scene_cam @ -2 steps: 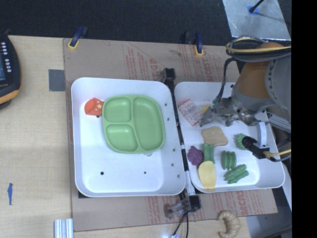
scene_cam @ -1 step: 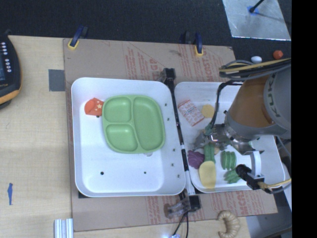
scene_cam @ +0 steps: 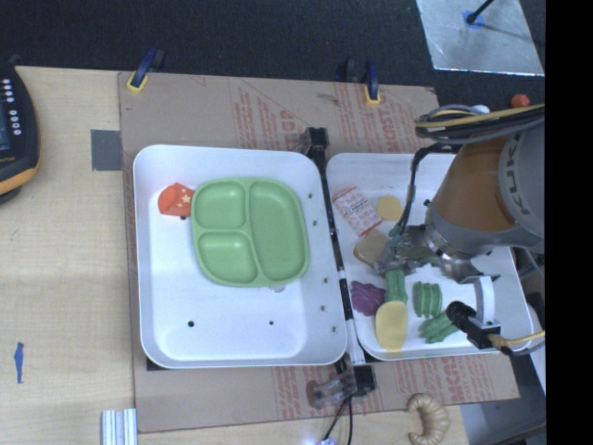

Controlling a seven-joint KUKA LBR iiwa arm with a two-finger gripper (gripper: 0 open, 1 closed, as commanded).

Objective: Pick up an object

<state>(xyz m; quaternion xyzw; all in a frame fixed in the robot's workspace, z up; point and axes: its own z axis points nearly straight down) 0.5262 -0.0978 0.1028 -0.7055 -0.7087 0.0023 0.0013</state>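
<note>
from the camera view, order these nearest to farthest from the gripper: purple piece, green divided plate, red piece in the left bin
Measured from the gripper in the right bin:
1. purple piece, same bin, lower left of it
2. green divided plate, middle of the left bin
3. red piece, left bin's far left, beside the plate

Even overhead light, perhaps slightly soft.
</note>
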